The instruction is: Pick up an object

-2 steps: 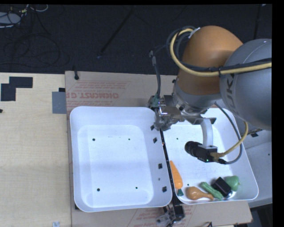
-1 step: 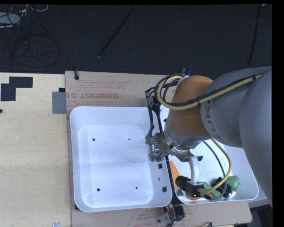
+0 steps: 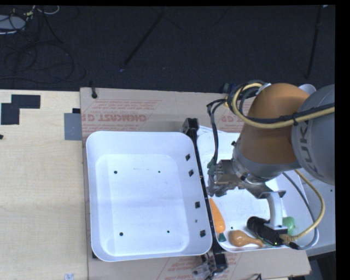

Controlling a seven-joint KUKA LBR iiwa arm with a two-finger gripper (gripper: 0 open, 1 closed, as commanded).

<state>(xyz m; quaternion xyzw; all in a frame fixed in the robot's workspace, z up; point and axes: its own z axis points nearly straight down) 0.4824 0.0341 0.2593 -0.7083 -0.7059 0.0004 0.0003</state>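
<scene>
Dark floor, pale bench

Beyond my gripper, dark carpet [image 3: 164,44] strewn with cables [image 3: 33,16]; off to its far side, the light wooden benchtop [image 3: 38,186] and printed cardboard sheet [image 3: 131,112].

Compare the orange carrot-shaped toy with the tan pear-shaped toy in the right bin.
The carrot-shaped toy is bright orange, long and slim, lying along the bin's left wall. The pear-shaped toy is duller tan, bulbous with a narrow neck, lying along the near wall. Both rest loose in the right bin.
</scene>
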